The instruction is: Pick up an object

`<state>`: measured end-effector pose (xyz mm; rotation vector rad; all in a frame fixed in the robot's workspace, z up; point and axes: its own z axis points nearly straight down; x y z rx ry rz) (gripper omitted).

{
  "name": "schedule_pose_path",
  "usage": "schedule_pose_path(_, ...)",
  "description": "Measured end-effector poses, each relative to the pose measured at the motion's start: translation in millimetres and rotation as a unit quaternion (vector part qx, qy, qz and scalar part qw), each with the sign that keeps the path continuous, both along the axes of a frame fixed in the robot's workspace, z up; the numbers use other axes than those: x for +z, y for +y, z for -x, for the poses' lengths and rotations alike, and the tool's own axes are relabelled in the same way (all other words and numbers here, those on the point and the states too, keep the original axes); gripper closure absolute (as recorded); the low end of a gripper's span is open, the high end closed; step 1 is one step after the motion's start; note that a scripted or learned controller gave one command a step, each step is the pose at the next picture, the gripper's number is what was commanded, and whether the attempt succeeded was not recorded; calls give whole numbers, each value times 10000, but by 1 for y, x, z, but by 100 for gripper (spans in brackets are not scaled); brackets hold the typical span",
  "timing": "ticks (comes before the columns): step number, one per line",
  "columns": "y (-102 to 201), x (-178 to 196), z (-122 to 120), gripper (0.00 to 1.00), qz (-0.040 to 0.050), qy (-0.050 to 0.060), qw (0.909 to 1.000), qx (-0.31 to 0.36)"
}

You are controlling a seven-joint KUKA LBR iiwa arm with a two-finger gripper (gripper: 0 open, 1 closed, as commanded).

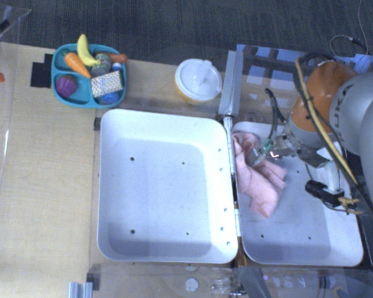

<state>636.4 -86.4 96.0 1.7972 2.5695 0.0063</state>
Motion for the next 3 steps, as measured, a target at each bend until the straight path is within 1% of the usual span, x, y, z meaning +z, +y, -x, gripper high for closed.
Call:
schedule_pose_path(1, -3, -6, 25, 0, 1, -27, 9999, 168)
schedule_pose_path(3, -3, -6, 25, 0, 1, -28, 9999, 169)
